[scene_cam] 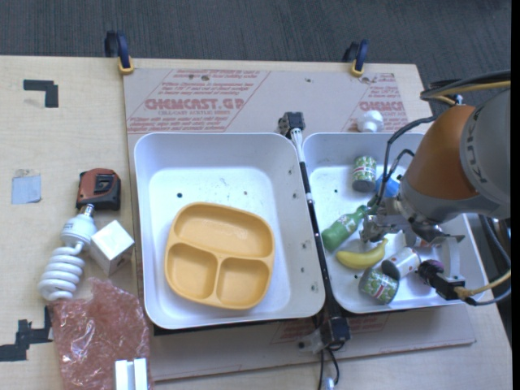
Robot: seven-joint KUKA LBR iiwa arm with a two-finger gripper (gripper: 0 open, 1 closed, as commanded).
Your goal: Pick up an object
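The right bin holds several small objects. A green bottle lies tilted near its left wall, with a yellow banana just below it. A small can stands at the back and a green can lies at the front. A white cylinder rests beside the banana. My gripper hangs low over the bin's middle, right above the banana and next to the bottle's neck. The grey wrist and orange band hide the bin's right half.
The left bin holds a yellow divided plate. Left of the bins lie a tape measure, a spiral bulb, a white cube and a pink bag. Cables trail at the right bin's front.
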